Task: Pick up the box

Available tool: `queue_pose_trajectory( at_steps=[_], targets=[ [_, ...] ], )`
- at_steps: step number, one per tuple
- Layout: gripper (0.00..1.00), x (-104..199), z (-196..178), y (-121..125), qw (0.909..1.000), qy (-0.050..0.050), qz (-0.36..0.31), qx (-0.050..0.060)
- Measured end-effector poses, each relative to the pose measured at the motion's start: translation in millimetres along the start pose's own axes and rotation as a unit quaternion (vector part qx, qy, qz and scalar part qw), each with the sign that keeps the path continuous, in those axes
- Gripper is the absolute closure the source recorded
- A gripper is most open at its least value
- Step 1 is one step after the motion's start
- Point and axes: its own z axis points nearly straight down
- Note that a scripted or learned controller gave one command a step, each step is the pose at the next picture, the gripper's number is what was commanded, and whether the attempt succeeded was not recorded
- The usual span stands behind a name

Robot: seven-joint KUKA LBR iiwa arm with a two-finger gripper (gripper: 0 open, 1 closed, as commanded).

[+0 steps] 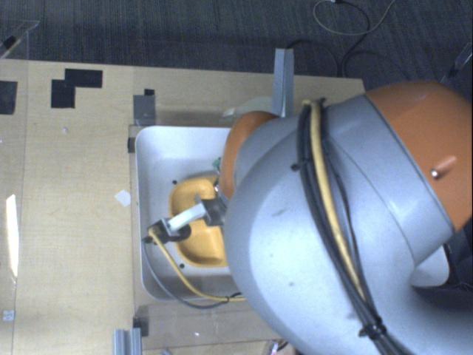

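Item: bench (66, 220), pale wood-coloured top, viewed from above at a slant. Fittings: white bin (159, 154), shallow with rounded corners, its left part showing and its right part covered by the arm; grey upright post (283, 72) at the bin's far edge; small grey bracket (144, 108) at the bin's far left corner. Contents of bin: one yellow object (194, 198), rounded at its far end and squarer toward the near end, lying on the bin floor in the middle of the visible part and partly overlapped by robot parts; it may be the box, but its form is too covered to confirm. A small green scrap (219, 162) shows just beyond it at the arm's edge. Robot: arm (332, 228), grey with an orange band, reaching in from the right and spreading over the right half of the view. Gripper (215, 211): a small dark-grey part shows at the arm's left edge, over the yellow object; whether it is apart, together or clamped on anything cannot be told. Bench markings: black angular patches (74, 83) at far left. Surroundings: dark carpet (185, 13) beyond the bench, with a looped pale cable (344, 17) on it.
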Motion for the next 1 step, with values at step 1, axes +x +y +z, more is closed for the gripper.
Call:
queue_pose_trajectory(
  at_steps=[1],
  targets=[
    [1.00,20.7,-60.8,61.7,0.9960,-0.008,0.089,0.003]
  ],
)
